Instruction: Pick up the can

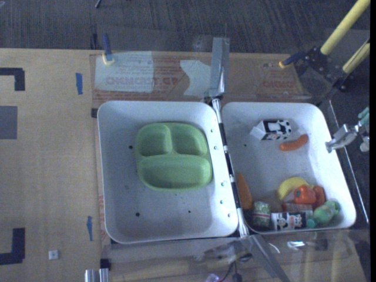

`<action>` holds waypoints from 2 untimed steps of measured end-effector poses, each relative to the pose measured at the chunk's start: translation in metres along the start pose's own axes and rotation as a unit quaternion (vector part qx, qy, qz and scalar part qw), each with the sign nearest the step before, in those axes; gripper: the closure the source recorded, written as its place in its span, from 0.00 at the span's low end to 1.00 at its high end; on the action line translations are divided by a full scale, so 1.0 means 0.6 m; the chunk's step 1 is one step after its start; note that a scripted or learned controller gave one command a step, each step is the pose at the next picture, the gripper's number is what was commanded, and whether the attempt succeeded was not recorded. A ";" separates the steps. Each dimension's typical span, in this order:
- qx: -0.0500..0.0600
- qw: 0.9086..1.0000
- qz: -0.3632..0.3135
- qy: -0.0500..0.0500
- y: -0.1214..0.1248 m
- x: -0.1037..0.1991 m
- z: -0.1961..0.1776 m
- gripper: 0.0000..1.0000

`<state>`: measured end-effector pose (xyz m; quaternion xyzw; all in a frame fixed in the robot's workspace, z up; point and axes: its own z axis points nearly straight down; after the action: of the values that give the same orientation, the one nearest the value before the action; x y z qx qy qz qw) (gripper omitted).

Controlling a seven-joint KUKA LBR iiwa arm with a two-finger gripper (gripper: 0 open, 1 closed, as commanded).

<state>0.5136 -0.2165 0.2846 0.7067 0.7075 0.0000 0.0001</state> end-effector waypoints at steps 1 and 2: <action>0.000 1.000 0.000 0.000 0.000 0.000 0.000 0.00; -0.007 0.993 0.116 -0.001 0.009 -0.008 0.233 0.00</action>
<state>0.5191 -0.2215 0.1451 0.7837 0.6210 0.0048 0.0057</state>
